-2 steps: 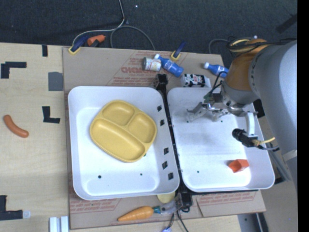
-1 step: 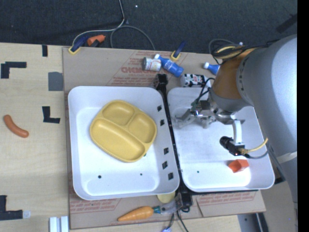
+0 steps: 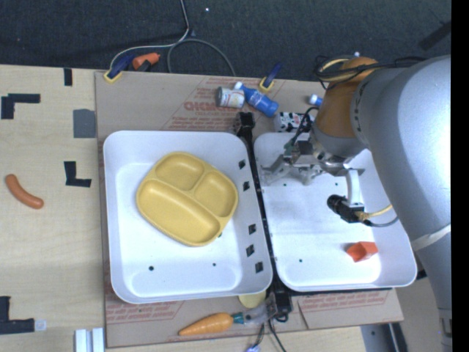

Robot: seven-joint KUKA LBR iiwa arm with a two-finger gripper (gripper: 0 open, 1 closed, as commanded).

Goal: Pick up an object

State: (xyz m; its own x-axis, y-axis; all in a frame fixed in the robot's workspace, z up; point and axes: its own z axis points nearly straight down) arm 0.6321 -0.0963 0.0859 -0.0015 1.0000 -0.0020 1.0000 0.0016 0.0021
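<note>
One small orange block (image 3: 361, 251), likely light and rigid, grasp its sides; end effector (image 3: 293, 169) state unclear, well above it.

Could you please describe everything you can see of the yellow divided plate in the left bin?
The yellow divided plate is a rounded tray of what looks like matte plastic, moulded into three compartments by raised ridges: one long one along its lower left side and two smaller ones toward the upper right. It lies flat, right way up and turned at an angle, on the floor of the left bin, in its upper middle part. All three compartments hold nothing.
</note>
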